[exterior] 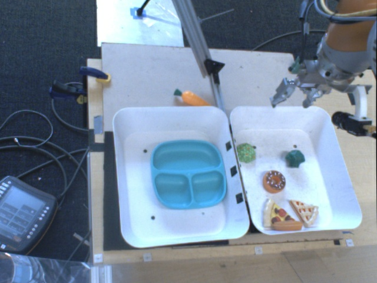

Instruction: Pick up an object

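Worktop [153, 75] pale and bare along the back, carrying two shallow white bins side by side. Left bin [132, 217] holding a blue divided plate [188, 174], sitting flat near its middle, three compartments facing up. Right bin [339, 175] holding five small toy foods, all lying loose on its floor and apart from the pincer.

Arm [350, 16] reaching in from the upper right, orange band above the grey wrist. Pincer [293, 96] hovering over the back rim of the right bin, fingers spread wide, nothing between them.

Tablet-like controller [23, 211] lying on the dark floor at lower left, cables looping above it. Slanted metal pole [191, 25] crossing the top, ending in a black clamp above the gap between the bins.

Now the small stuff. Pizza slice [278, 216] near the front wall of the right bin, waffle wedge [304, 211] just beside it on the right. Donut [274, 181] just behind those two, brown with a pale ring. Light green broccoli [246, 153] close to the left wall. Dark green piece [295, 158] further right, well apart from the broccoli. Toy carrot [192, 98] outside the bins, lying on the worktop just behind the left bin's back rim.
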Robot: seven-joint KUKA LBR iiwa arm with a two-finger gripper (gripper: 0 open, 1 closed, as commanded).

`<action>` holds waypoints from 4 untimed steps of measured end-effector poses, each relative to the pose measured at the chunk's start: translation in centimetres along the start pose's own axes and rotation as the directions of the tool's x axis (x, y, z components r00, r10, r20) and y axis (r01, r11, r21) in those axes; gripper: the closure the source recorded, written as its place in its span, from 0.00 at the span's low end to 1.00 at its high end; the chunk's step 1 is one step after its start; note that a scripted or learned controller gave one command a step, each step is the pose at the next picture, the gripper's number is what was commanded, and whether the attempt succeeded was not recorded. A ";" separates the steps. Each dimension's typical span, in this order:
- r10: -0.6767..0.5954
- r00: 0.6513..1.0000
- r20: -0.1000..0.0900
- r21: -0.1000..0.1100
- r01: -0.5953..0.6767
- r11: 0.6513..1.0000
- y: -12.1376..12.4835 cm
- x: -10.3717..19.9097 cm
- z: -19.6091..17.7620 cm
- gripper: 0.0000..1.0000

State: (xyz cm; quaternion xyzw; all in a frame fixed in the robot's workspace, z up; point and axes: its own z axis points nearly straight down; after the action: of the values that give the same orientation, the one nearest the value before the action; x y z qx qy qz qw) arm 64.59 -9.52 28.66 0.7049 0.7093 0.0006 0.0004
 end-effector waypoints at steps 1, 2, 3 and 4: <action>0.000 1.000 0.000 0.000 0.000 1.000 0.0 0.0 0.0 0.00; 0.003 1.000 0.001 0.004 -0.003 1.000 1.0 -0.2 5.2 0.00; 0.006 1.000 0.001 0.006 -0.006 1.000 0.5 -1.0 11.0 0.00; 0.005 1.000 0.001 0.004 -0.005 1.000 0.6 -1.1 15.2 0.00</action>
State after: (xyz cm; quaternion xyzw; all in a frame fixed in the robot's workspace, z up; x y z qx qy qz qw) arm 65.26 -10.61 13.44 0.7068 0.7074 -0.0011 -0.0009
